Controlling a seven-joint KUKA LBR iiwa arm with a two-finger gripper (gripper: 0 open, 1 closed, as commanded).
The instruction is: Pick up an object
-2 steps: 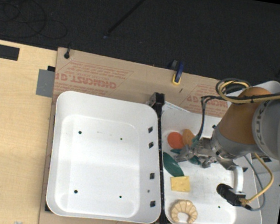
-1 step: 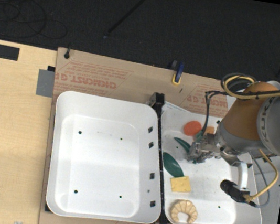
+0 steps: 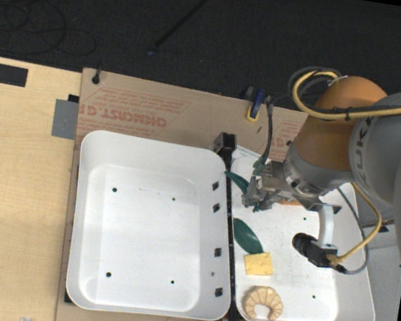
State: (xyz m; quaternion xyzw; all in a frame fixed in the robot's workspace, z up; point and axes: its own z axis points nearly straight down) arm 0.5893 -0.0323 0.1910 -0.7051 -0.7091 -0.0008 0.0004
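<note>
The wooden bench [image 3: 3,199] bears a cardboard sheet [image 3: 155,114] (red print) under the left bin [image 3: 143,230] and right bin [image 3: 328,307]

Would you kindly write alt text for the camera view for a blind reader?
The gripper hangs over the far left corner of the right bin. Nearer the camera in that bin lie a green leaf shape, a yellow block and a tan croissant; the left bin sits alongside.

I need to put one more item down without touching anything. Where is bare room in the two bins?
The left bin has its whole floor bare. In the right bin, a free patch lies between the croissant and the right wall. Its left side is crowded: the tool, green leaf and yellow block are close together.
</note>
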